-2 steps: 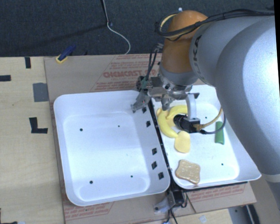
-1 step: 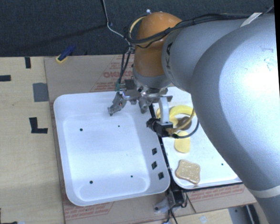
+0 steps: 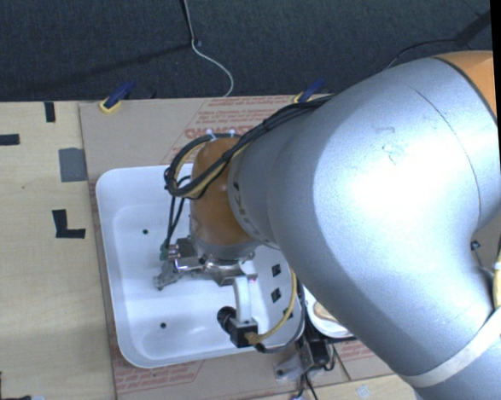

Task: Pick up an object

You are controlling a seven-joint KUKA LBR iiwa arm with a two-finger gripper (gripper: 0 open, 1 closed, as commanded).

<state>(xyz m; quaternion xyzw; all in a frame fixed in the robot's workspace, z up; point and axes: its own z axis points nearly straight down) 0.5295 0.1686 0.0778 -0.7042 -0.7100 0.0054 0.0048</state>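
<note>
A shallow white plastic bin (image 3: 117,247) sits on a flat cardboard sheet (image 3: 135,134) laid on the tabletop (image 3: 23,253). The big grey arm (image 3: 381,228) reaches in from the right — over the bin's right part — with the pincer (image 3: 166,273) down inside.

A single fixed camera looks steeply down at a slant on the cardboard-covered counter (image 3: 126,127) and shallow white plastic bin (image 3: 125,246), close enough that the grey metal arm (image 3: 388,211) crowds the right.
</note>
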